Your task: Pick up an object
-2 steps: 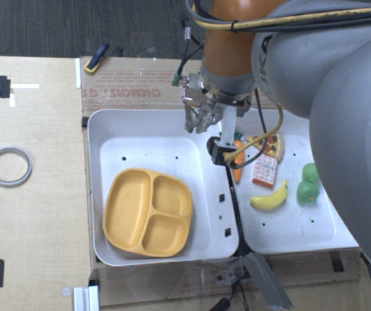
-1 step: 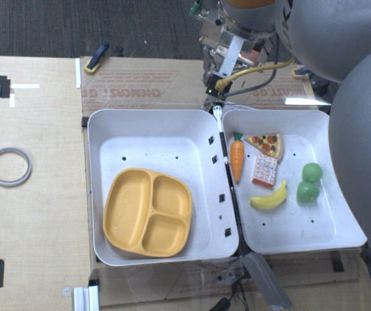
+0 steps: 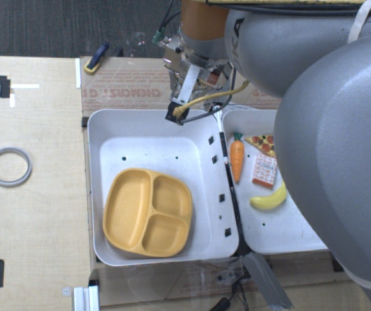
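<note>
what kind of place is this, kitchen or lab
Most likely a robotics lab bench, not a kitchen: a grey arm reaches over two white bins, which hold toy-like items such as a yellow divided plate, a carrot and a banana.

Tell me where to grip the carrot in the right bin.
Grip the carrot across its thick upper body, just below the green top, coming straight down. It lies lengthwise along the bin wall, so set the hand's fingers across the narrow width; the card on its other side leaves little room.
</note>
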`<state>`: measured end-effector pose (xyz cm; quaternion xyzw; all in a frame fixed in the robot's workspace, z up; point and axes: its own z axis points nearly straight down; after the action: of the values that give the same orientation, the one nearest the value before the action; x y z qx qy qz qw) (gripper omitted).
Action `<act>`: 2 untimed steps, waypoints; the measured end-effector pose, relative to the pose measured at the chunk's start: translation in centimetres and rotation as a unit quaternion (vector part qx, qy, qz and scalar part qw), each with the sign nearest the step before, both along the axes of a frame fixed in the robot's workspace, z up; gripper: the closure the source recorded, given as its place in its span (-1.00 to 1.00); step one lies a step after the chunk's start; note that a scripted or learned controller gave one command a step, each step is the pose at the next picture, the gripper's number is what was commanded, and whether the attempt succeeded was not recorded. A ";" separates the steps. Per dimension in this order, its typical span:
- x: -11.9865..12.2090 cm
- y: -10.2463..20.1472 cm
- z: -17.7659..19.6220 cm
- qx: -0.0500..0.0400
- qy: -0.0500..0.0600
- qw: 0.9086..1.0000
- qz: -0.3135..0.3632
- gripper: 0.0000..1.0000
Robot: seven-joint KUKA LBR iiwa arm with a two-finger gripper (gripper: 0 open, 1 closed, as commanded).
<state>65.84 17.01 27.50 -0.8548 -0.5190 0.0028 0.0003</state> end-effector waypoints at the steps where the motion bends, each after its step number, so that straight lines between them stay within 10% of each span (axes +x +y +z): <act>1: 0.1 -2.5 13.7 0.000 -0.001 0.988 -0.152 1.00; 2: -2.5 2.8 2.2 0.000 -0.001 0.992 -0.123 1.00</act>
<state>63.30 19.78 29.70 -0.9121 -0.4100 0.0020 -0.0004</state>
